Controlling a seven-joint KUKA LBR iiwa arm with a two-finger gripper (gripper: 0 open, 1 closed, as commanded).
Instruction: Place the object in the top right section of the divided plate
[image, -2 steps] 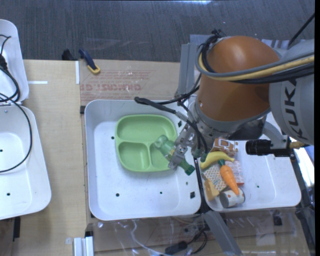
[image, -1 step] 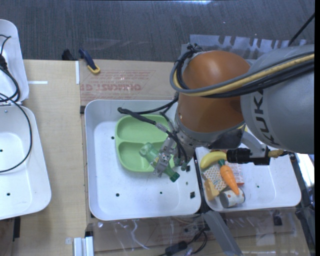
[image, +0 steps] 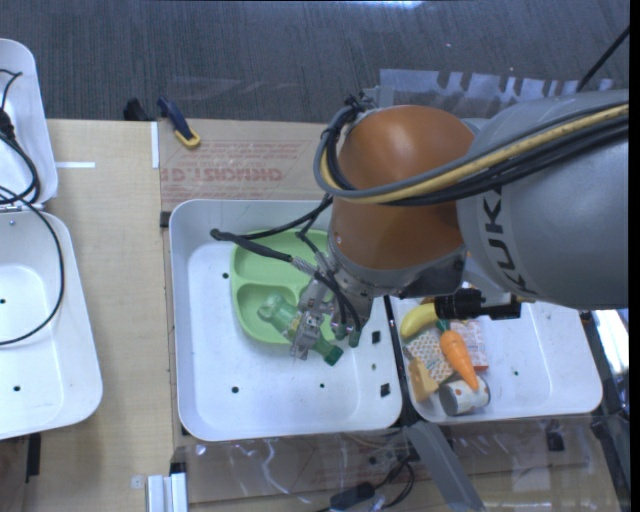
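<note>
A clear green bottle (image: 300, 325) is seen at the lower right edge of the green divided plate (image: 262, 268), lying tilted, its pale body over the plate's lower section and its darker green cap end (image: 331, 353) off the rim on the bin floor. The gripper (image: 312, 322) is positioned right over the bottle, and the bottle appears to be clamped between the metal fingers, though the contact is partly hidden by the wrist. The plate is set in the upper middle of the left white bin (image: 200, 300), with its upper right part covered by the arm. The orange band (image: 400, 190) of the grey arm (image: 560, 200) is seen above the plate, with black and yellow cables (image: 480, 160) looped around it.

In the right white bin (image: 560, 390), toy food is piled at the left end: a banana (image: 418, 319), a carrot (image: 458, 359), a waffle-patterned piece (image: 427, 348), and a grey cylinder (image: 462, 398); other pieces cannot be told apart.

A cardboard sheet (image: 240, 165) is laid behind the left bin, and a blue and yellow clamp (image: 178, 122) is seen at its far corner. White tubs (image: 40, 330) with black cable are seen at the far left.
</note>
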